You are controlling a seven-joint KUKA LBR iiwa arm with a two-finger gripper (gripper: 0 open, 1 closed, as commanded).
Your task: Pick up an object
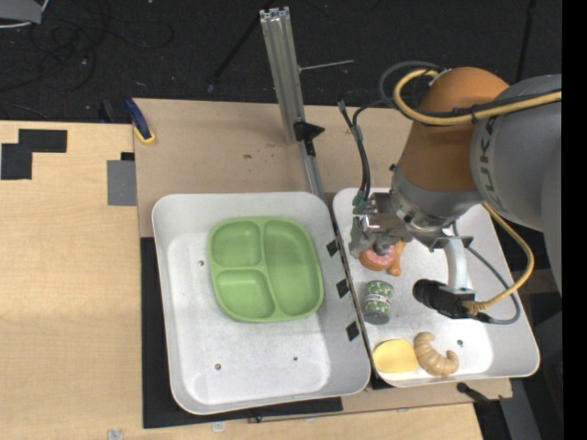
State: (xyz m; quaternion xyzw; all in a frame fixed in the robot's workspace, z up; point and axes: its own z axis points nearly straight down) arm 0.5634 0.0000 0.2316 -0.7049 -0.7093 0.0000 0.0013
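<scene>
You see gripper (pixel 374 243) low over pink-orange ring-shaped toy (pixel 379 258), at 10 o'clock in right white bin (pixel 514 360). Finger state: cannot tell. Step: reaching for grasp. Next: confirm closure around toy, then lift straight.

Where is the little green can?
The little green can is in the right bin, near its left wall, just below the orange donut and above the yellow piece.

Pink-orange doughnut-like toy (pixel 379 259) in right bin (pixel 514 356), lying flat, upper part hidden under arm.
</scene>
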